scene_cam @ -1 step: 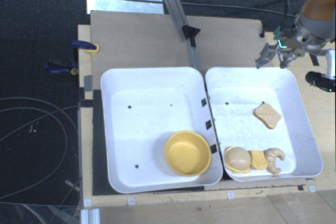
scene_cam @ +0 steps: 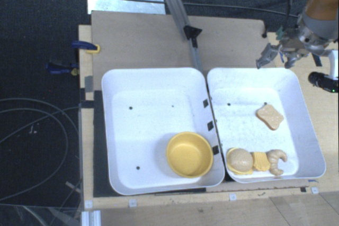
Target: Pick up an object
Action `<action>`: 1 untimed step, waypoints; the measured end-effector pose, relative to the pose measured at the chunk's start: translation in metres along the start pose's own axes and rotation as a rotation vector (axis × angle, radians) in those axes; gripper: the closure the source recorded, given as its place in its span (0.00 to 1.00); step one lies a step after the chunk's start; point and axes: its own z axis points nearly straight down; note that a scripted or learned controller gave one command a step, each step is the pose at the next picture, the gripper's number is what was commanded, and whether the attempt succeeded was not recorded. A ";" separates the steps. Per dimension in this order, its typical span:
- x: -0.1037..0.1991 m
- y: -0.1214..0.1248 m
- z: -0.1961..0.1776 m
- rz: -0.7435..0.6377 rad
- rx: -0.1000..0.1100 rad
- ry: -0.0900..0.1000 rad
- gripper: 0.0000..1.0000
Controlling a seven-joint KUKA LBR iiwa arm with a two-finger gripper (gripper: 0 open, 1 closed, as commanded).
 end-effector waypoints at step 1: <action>0.004 -0.009 0.054 0.003 0.004 0.000 0.00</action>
